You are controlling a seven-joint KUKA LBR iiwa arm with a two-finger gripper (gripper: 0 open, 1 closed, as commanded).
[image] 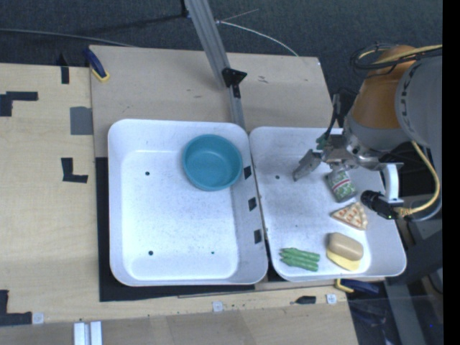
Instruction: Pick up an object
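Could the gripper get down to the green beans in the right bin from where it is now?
Probably yes. The green beans lie alone near the front wall of the right bin, with bare floor between them and the gripper. The sandwich sits beside them, apart.

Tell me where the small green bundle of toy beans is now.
The small green bundle of toy beans lies in the right white bin, near its front edge, just left of the yellow sponge-like block.
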